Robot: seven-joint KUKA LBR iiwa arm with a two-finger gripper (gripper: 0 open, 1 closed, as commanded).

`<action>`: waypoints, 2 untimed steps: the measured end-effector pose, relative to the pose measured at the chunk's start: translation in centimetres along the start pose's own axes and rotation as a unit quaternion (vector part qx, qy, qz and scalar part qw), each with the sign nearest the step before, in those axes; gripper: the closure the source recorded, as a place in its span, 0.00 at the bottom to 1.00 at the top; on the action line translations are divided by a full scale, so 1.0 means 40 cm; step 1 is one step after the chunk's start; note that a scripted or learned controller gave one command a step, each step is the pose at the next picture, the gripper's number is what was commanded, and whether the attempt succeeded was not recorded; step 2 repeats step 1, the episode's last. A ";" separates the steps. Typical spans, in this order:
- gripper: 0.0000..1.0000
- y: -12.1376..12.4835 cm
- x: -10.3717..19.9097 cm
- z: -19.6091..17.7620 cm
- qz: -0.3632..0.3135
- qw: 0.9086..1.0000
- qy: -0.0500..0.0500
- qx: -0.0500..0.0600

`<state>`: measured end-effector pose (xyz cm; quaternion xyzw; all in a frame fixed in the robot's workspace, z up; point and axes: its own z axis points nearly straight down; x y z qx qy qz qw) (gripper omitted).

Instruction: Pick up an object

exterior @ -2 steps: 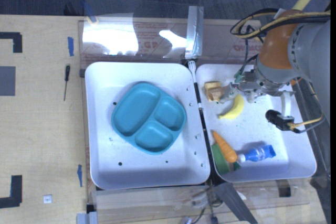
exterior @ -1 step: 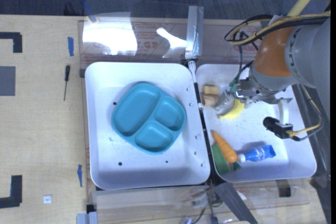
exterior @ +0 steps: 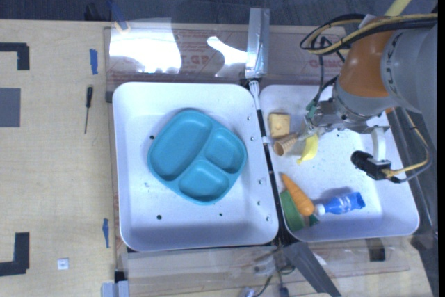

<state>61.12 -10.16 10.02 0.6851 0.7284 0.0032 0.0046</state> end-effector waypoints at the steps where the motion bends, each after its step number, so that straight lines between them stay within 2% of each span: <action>1: 1.00 0.092 0.196 -0.222 0.054 0.999 0.002 0.001; 2: 1.00 0.092 0.196 -0.222 0.054 0.999 0.002 0.001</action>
